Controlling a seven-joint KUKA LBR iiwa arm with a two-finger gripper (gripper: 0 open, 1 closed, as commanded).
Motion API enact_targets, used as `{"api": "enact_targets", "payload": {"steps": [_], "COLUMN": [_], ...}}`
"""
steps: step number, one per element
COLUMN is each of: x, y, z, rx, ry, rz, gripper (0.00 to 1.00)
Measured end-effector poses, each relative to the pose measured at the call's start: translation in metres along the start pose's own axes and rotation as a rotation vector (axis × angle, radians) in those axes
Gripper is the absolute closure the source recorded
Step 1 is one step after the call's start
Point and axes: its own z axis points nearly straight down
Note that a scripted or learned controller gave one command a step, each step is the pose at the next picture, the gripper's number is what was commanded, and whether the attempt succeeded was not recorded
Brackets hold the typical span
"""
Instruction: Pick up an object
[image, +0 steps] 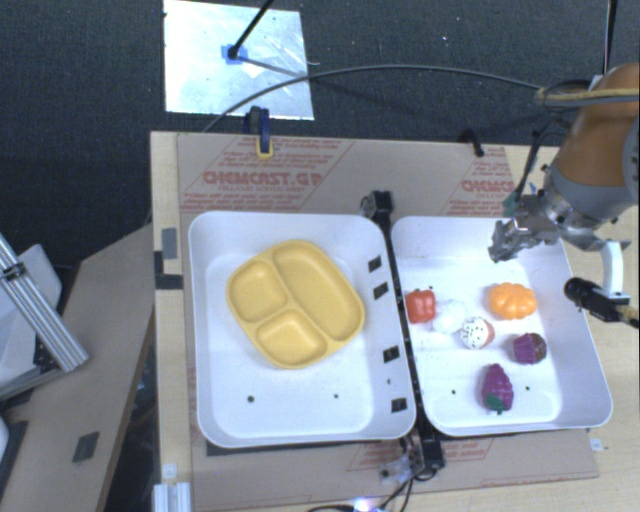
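Gripper (508, 243) hangs over the upper part of the right bin (585, 400); whether it is spread or pressed together cannot be told, and it seems to pinch nothing. Below it lie an orange pumpkin (512, 300), red pepper (421, 305), speckled ball (476, 333) and two purple pieces. Left bin (215, 410) holds a yellow tray (293, 301).

A yellow three-compartment plastic tray (294, 302) lies in the left white bin (215, 420). The right white bin (575, 400) holds a red pepper (421, 305), a white egg-like ball (476, 332), an orange pumpkin (512, 300) and two purple toy fruits (496, 387). The gripper (508, 243) hangs above that bin's far edge.
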Motion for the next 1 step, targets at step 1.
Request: {"api": "enact_targets", "payload": {"steps": [1], "x": [-0.0008], "y": [0.0061], "z": [-0.0447], "rx": [-0.001], "ry": [0.000], "rz": [0.000], "gripper": [1.00]}}
